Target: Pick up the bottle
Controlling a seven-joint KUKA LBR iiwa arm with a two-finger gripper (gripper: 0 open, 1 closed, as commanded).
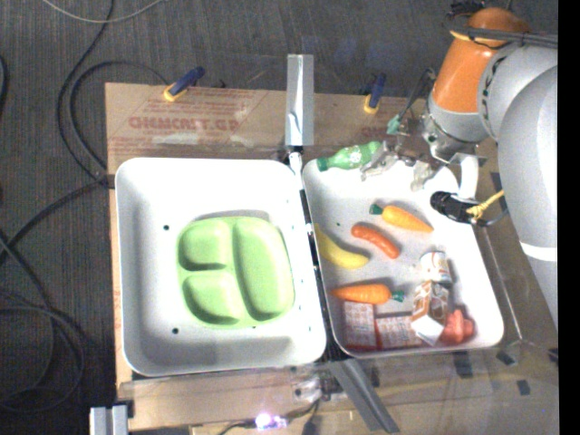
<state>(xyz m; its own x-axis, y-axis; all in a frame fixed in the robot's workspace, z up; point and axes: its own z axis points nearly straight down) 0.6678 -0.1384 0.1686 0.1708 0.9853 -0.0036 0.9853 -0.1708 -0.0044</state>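
Note:
The bottle (pixel 347 159) is green with a pale cap end and lies on its side in the far left corner of the right bin (pixel 494 284). My gripper (pixel 397 165) hangs just right of it, over the bin's far edge. Its fingers (pixel 375 162) are spread open, and the left one is at the bottle's right end. Nothing sits between the fingers. The orange band of the arm (pixel 467 71) rises behind the gripper.
The right bin also holds a carrot (pixel 405 217), a red sausage shape (pixel 375 239), a banana (pixel 340 252), a second carrot (pixel 362 293), a red printed card (pixel 373 326), a small carton (pixel 430 311) and a strawberry (pixel 460 326). A green divided plate (pixel 236 268) lies in the left bin (pixel 136 243).

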